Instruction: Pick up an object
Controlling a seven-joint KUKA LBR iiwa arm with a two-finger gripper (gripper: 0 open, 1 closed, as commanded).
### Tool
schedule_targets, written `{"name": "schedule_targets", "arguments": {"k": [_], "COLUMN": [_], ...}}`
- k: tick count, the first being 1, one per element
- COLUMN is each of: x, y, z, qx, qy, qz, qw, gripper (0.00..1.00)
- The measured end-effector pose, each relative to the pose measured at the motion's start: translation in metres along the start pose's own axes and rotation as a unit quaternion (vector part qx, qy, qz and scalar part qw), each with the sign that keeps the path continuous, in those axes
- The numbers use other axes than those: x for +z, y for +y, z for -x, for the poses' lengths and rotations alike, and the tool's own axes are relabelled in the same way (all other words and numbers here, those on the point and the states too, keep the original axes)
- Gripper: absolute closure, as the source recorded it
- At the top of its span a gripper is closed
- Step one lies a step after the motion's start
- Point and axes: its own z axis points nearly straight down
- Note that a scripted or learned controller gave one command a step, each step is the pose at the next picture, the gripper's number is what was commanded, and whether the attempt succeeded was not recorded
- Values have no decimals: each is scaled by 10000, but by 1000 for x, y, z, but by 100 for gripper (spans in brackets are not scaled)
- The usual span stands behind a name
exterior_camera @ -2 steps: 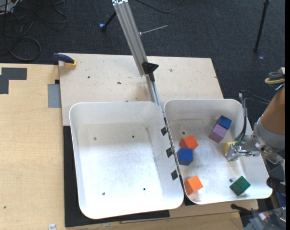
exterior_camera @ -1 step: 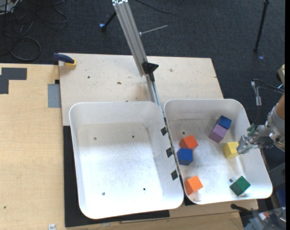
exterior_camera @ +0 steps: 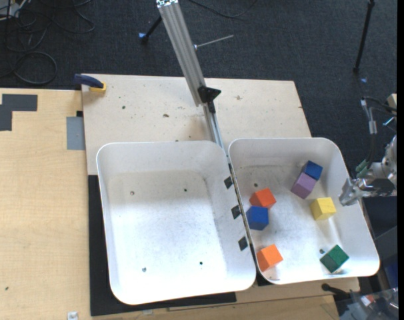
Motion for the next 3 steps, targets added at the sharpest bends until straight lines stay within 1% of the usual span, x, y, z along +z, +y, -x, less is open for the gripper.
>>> {"name": "schedule_targets", "arguments": {"k": [1, 2, 3], "x": [-6, -12, 1], "y": [6, 18, 22], "z": [-54, -107, -156], "qx": [-19, -17, -12], "qy": [22, 16, 16], "qz": [-24, -20, -33], "qw": [10000, 10000, 10000], "gripper": [100, 100, 100]}}
